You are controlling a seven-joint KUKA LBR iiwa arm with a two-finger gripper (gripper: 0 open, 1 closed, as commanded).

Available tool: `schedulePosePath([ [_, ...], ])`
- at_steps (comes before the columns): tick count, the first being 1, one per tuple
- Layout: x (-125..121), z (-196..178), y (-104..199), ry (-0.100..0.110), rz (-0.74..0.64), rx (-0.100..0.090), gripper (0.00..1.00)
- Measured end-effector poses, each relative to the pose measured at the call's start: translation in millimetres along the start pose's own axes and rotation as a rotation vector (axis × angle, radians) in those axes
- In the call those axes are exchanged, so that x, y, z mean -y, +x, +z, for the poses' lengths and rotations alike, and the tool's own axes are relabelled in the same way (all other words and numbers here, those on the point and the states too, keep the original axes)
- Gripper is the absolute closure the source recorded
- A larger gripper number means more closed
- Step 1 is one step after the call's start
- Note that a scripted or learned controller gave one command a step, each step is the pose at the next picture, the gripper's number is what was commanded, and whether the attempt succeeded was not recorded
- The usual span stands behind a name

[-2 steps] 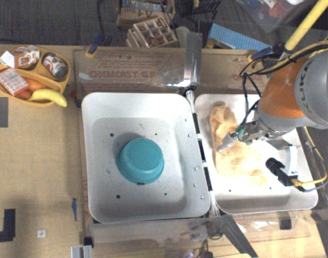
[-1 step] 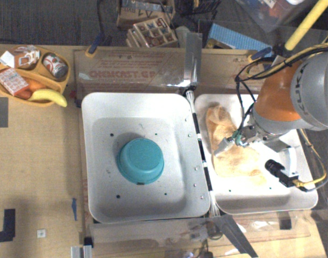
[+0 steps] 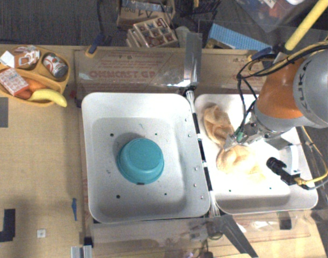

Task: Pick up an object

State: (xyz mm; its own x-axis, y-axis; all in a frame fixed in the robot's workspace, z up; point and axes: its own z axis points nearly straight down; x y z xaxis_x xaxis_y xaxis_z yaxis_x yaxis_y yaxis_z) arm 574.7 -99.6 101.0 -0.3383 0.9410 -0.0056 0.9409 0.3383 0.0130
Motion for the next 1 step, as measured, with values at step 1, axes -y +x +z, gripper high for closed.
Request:
schedulePosePath([
  [1, -78.8, -83.7, 31.7, 0.008, -0.28, -0.003, 1.0],
])
